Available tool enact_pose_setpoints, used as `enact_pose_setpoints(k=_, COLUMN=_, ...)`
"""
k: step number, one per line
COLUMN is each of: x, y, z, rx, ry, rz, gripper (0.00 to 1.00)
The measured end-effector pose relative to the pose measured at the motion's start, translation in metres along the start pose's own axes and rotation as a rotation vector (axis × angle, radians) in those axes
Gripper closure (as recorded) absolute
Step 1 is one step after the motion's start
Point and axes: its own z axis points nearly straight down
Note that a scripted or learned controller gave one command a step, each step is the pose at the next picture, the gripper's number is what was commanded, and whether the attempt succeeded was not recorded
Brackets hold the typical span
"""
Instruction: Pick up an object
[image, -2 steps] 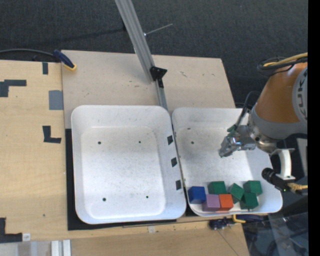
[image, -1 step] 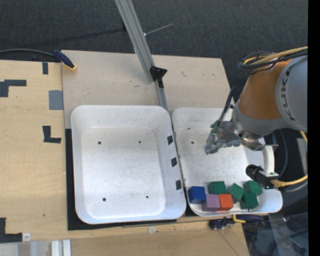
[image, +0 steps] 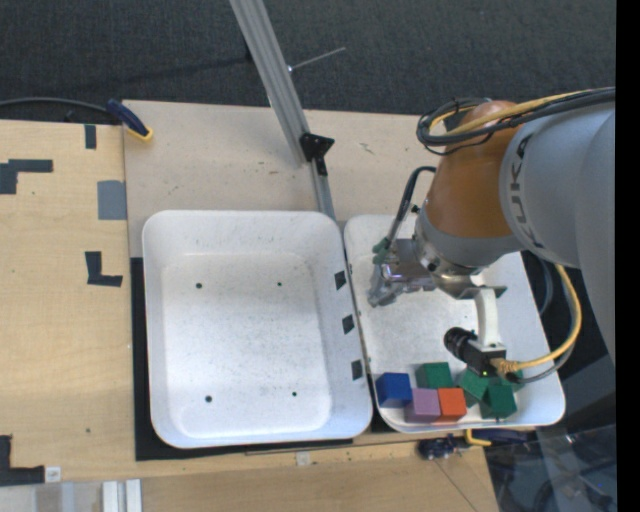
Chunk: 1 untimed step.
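A: The gripper (image: 385, 288) hangs over the right bin (image: 530, 300); we cannot tell its state.

B: We find the blocks bunched in that bin's near corner: blue block (image: 394, 388), purple block (image: 426, 403), orange block (image: 452, 402), green blocks (image: 497, 399). The gripper sits farther back, apart from them.

A: The left bin (image: 160, 300) adjoins.

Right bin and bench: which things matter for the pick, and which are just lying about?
For the job:
hand
blue block
purple block
orange block
green blocks
right bin

Lying about:
left bin
metal pole
blue-and-yellow clamp
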Motion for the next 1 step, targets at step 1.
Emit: enact_pose_setpoints(k=1, x=0.0556, y=-0.0054, z=-0.0127, rx=-0.001, ry=0.000, rz=0.000, gripper=1.00)
